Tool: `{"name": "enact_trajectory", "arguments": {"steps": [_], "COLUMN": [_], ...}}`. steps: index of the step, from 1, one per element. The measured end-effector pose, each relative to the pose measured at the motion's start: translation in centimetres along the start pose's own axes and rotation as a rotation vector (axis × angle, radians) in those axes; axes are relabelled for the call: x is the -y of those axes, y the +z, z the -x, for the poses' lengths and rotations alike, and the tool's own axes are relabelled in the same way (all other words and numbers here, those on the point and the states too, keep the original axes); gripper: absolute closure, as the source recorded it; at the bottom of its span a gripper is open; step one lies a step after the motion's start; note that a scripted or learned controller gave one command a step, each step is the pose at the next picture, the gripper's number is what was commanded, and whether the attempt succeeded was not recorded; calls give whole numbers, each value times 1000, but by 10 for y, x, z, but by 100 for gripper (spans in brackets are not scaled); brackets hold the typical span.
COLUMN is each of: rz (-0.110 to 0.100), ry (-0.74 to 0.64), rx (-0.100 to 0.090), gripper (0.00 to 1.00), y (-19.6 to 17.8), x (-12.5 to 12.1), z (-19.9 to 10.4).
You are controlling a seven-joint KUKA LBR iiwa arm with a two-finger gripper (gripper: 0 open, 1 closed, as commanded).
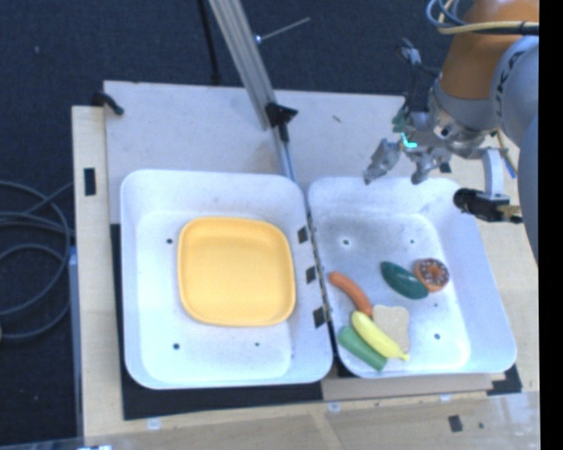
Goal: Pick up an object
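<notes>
The right bin [469, 251] holds several small items in its near half: an orange carrot [351, 292], a yellow banana [379, 337], a green vegetable [360, 348], a beige bread slice [393, 321], a dark green oval piece [403, 280] and a small donut [433, 273]. My gripper [399, 165] hangs above the far edge of the right bin, well clear of those items. Its two fingers are spread apart with nothing between them.
The left bin [141, 204] holds a yellow square plate [235, 271]. A slanted metal rod [249, 54] rises from the clamp between the bins at the back. Cables lie off the bench at the left.
</notes>
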State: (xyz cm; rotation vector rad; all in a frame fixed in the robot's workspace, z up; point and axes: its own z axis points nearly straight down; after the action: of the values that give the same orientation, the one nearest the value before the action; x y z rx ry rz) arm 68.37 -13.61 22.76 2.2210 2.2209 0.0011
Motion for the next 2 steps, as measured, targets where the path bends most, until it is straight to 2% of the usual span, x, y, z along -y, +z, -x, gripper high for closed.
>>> {"name": "enact_trajectory", "arguments": {"steps": [1, 2], "rz": [0, -4], "ry": [0, 0], "rx": [0, 0], "gripper": [0, 0], "y": [0, 43], "x": [0, 4], "z": [0, -1]}}
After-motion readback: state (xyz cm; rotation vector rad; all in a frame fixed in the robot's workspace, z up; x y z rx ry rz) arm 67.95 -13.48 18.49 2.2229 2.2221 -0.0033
